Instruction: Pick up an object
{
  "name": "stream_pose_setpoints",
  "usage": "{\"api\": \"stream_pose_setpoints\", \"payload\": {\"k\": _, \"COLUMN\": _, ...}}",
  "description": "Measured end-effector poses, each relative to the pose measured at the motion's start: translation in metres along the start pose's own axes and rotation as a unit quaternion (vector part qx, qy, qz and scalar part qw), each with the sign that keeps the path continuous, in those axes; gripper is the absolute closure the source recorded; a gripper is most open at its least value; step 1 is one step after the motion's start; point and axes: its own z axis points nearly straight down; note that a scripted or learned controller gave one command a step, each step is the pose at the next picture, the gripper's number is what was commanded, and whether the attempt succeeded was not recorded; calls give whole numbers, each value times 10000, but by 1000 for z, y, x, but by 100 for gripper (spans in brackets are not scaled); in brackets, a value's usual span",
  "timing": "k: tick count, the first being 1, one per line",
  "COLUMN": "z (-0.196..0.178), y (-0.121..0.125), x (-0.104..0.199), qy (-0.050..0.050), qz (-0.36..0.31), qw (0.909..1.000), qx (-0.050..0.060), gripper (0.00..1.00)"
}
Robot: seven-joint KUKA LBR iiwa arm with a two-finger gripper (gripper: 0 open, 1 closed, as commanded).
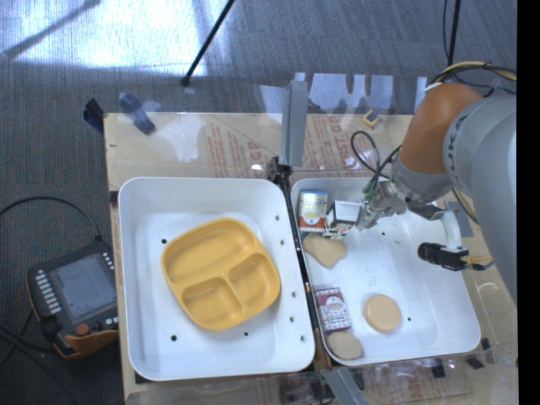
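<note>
Bins lie side by side on the bench, and we take the left bin (126, 226) first: it holds a yellow divided plate (221, 272), far from the arm (472, 159), which reaches in over the right bin (422, 310). The gripper (371, 215) hangs low at that bin's far end. We cannot tell how wide it stands or whether it has anything in it, since the wrist covers it from above. We judge the likeliest pick to be the small white and red box (341, 216) just beside the gripper on its left in the view, perhaps touching it. Its long axis is hard to make out at this size. A blue and orange tin (313, 208) stands close on the box's far side, against the bin's left wall, so there is little room that way. A tan heart-shaped piece (325, 250) lies just nearer the camera than these two. Well apart, at the bin's near end, are a round tan disc (383, 313), a red packet (333, 309) and a smaller tan piece (344, 345) at the rim.
</note>
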Motion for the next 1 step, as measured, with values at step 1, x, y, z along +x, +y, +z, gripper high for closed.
{"api": "stream_pose_setpoints", "payload": {"k": 1, "z": -2, "y": 0, "x": -5, "qy": -40, "qz": 17, "qw": 10000, "qx": -13, "gripper": 0}}
